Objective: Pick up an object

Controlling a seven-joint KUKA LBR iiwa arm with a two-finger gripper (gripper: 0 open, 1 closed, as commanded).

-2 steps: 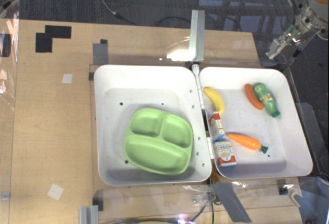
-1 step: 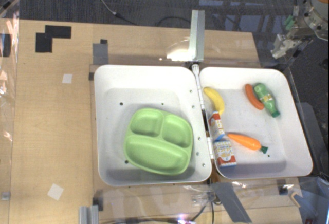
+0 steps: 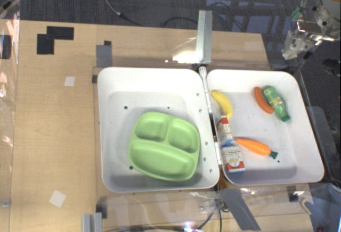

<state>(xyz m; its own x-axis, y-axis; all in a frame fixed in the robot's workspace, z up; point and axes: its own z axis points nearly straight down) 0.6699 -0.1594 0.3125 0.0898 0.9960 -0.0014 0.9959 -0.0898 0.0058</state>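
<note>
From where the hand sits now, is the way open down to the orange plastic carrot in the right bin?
Probably yes. The hand is above and outside the far right corner of the right white bin, and the orange plastic carrot lies alone on the bin floor, nothing over it, apart from the small carton.

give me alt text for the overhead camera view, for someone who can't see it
The right white bin holds a banana, carrot, green bottle, hot dog and small carton; the left bin holds a green divided plate. The gripper hovers beyond the right bin's far corner.
</note>
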